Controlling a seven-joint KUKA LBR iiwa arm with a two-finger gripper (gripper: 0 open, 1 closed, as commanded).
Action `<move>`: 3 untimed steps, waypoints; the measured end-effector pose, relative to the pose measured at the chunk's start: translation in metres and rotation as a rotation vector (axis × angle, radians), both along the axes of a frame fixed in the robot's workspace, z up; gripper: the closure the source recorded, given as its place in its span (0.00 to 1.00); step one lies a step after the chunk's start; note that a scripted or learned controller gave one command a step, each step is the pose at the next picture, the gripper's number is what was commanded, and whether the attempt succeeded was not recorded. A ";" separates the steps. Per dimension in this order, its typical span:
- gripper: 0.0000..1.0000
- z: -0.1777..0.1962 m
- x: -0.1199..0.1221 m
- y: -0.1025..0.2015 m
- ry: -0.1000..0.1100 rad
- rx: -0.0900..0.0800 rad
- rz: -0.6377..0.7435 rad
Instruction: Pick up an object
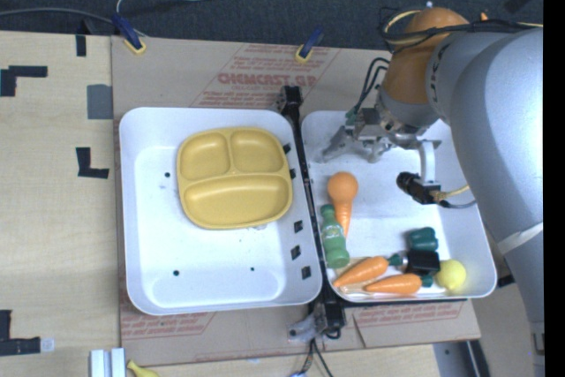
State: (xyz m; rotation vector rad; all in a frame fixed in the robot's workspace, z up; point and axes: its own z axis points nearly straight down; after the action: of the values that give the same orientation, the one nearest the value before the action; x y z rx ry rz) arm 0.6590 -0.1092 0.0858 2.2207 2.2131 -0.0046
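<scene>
End effector (371,139) hovers near right bin's (468,229) far edge, above carrots (378,275).

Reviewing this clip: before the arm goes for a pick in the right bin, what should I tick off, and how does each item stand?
1. Gripper above right bin: ok.
2. Nothing between its fingers: ok.
3. Finger opening: cannot tell.
4. Free-standing target: the orange cone toy has bare floor on its right: ok.
5. Toy carrots, black-green piece and yellow ball crowded near the front wall: not ok for a clean grasp.
6. Yellow divided plate lies in the left bin, out of the way: ok.
</scene>
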 end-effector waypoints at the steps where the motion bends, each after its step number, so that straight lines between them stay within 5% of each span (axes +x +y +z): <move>1: 0.00 0.000 -0.087 0.006 0.001 0.005 0.003; 2: 1.00 0.010 -0.086 0.005 -0.002 0.003 0.004; 3: 1.00 0.099 -0.090 0.078 0.002 0.007 0.006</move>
State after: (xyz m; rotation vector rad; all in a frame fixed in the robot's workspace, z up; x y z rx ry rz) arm 0.5692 -0.0308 0.1844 2.2187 2.2248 0.0007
